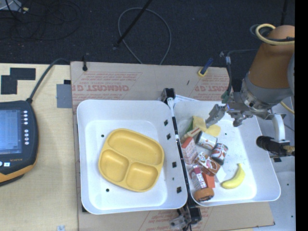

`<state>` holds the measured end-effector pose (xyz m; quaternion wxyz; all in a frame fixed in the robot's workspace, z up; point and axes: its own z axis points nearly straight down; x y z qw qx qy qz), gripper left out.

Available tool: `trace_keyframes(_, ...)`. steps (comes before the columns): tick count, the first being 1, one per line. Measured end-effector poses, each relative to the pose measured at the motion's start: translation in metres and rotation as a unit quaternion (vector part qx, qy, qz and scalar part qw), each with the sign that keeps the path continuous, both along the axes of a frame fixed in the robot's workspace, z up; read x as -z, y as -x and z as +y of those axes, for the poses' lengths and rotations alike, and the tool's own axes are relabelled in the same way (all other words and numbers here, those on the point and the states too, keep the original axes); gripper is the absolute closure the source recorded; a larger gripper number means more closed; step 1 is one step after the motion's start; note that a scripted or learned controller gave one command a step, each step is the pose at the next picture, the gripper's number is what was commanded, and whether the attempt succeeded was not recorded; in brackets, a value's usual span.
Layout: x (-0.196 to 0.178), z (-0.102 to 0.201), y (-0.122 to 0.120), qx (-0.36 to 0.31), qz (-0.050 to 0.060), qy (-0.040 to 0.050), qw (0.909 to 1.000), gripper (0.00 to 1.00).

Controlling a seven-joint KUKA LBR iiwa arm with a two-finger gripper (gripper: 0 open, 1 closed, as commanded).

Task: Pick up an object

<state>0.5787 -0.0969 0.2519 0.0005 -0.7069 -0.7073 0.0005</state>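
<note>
The gripper [225, 116] hangs with fingers spread and nothing between them, the small can [207, 140] just below-left, banana [234, 178] farther down

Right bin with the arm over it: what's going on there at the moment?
The gripper hangs over the upper part of the right bin, fingers spread with nothing between them, so nothing is picked up. Below it lies a heap of small packages and cans, with a banana lying apart near the bin's lower right. The left bin holds a yellow divided tray, which the arm is not near.
</note>
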Motion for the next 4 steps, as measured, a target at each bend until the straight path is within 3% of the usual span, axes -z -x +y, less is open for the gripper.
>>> trace_keyframes(1,0.13,0.001,-0.011,0.002,-0.001,0.0001,1.0,0.0)
trace_keyframes(2,0.159,0.01,0.017,0.0,-0.007,-0.0015,1.0,0.0)
trace_keyframes(3,0.158,0.007,0.031,0.001,-0.01,0.0001,1.0,0.0)
trace_keyframes(4,0.159,0.009,-0.037,-0.001,-0.005,0.0002,1.0,0.0)
